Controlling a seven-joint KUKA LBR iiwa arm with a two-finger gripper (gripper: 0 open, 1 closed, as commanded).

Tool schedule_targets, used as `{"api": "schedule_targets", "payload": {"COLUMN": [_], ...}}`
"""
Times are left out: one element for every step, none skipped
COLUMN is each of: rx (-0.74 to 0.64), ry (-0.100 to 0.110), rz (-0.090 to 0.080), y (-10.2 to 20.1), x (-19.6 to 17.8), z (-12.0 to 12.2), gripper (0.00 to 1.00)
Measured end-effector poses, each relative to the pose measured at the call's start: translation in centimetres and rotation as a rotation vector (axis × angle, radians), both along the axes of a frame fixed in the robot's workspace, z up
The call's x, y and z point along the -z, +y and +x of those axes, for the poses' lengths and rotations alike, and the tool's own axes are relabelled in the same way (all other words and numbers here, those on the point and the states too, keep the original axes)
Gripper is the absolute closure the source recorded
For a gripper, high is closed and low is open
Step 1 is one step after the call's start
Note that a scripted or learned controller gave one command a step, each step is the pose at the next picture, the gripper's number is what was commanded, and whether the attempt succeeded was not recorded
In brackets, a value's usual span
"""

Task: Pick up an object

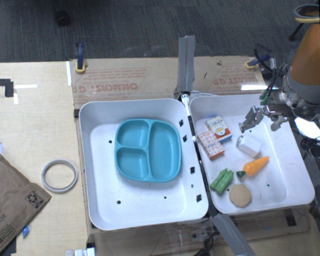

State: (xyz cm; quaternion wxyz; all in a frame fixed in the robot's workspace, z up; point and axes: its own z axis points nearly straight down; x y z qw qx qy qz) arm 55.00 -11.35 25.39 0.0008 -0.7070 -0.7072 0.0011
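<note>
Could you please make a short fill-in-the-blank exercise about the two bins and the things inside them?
1. The blue tray lies in the ____ bin.
2. The carrot lies in the right bin, and its colour is ____.
3. The tray is divided into ____ compartments.
4. The gripper is above the ____ bin.

Missing words: left; orange; three; right

Two small cartons [213,137], white block [250,146], carrot [255,166], green pods [221,181], tan disc [240,195].
</note>
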Motion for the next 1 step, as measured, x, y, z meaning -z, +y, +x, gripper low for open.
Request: {"api": "schedule_targets", "payload": {"rx": [0.059], "ry": [0.001], "rz": [0.001], "y": [-3.61], "x": [8.80], "z": [-4.73], "gripper": [0.00]}}
